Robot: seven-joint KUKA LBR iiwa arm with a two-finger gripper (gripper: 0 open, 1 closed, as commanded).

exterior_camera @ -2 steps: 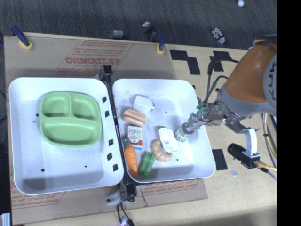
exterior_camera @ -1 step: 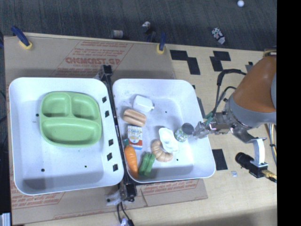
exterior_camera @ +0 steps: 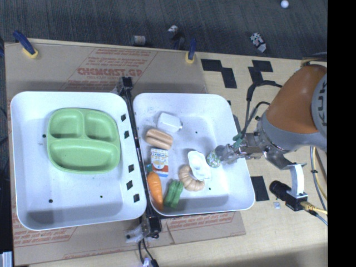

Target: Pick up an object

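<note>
The fingers [exterior_camera: 214, 159], state impossible to tell, hover over the right bin [exterior_camera: 222, 107] on a cardboard-covered bench [exterior_camera: 167, 65].

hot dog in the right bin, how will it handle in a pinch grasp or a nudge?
The hot dog looks rounded and long, so a sideways nudge would probably roll it. It looks like smooth toy plastic, so likely light, stiff and a bit slippery. It lies close to the white block and small carton, which may crowd the gripper.

A divided plate [exterior_camera: 83, 139] lies in the left bin [exterior_camera: 25, 204]. The right bin [exterior_camera: 233, 191] holds the rest — a hot dog [exterior_camera: 158, 137] upper left, a carton [exterior_camera: 159, 162] below it, a carrot [exterior_camera: 155, 188] at the bottom.
</note>
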